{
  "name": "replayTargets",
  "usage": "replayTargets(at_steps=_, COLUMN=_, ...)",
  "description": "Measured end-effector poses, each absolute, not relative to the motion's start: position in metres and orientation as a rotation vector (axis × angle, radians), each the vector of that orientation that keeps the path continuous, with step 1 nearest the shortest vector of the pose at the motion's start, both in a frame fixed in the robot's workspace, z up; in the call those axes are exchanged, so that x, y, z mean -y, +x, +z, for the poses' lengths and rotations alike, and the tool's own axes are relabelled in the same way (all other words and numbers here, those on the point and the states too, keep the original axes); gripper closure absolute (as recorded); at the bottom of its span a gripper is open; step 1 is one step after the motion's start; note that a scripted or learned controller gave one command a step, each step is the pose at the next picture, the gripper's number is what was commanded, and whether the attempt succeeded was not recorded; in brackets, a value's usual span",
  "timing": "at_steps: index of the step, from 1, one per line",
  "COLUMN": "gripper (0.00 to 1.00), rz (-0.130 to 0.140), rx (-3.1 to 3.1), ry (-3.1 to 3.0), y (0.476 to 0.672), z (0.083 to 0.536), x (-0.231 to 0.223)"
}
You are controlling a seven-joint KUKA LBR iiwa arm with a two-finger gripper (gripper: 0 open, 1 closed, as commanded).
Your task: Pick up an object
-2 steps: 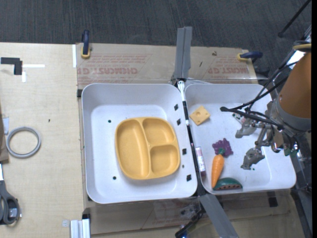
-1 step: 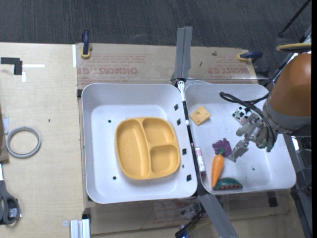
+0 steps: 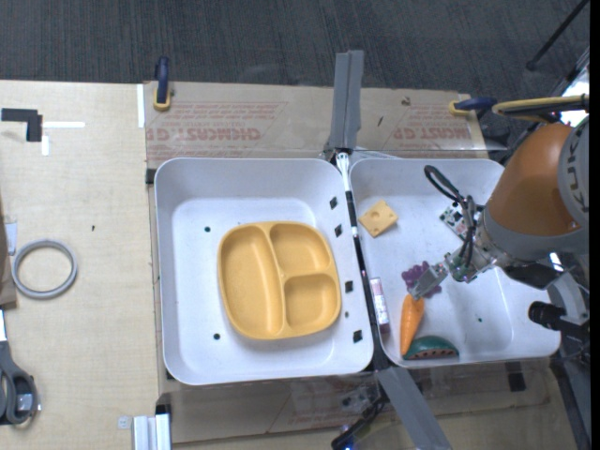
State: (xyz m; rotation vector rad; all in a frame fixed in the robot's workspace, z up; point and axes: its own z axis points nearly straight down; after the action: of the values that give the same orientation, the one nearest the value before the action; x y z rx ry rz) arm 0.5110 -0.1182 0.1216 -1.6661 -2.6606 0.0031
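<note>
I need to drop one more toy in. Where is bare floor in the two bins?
Right bin: free behind the cheese; crowded in front around gripper, grapes, carrot. Left bin: a bare margin around the plate.

arm (image 3: 539, 195) cut off at 3 o'clock edge; scissors (image 3: 14, 392) clipped at 9 o'clock; gripper (image 3: 433, 281) finger state unreadable.

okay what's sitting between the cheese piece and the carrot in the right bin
In the camera view, mostly bare white bin floor separates the cheese piece from the carrot. The purple toy lies just right of that line.
</note>
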Motion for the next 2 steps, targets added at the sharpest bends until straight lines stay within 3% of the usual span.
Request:
replayTargets(at_steps=1, gripper=0.0, rz=0.004, rx=2.289, ry=-2.148, y=0.5072, z=0.0908, x=0.1278)
replayTargets(at_steps=2, gripper=1.0, rz=0.008, rx=2.29, ry=-2.144, y=0.507, z=0.0991, x=0.1276)
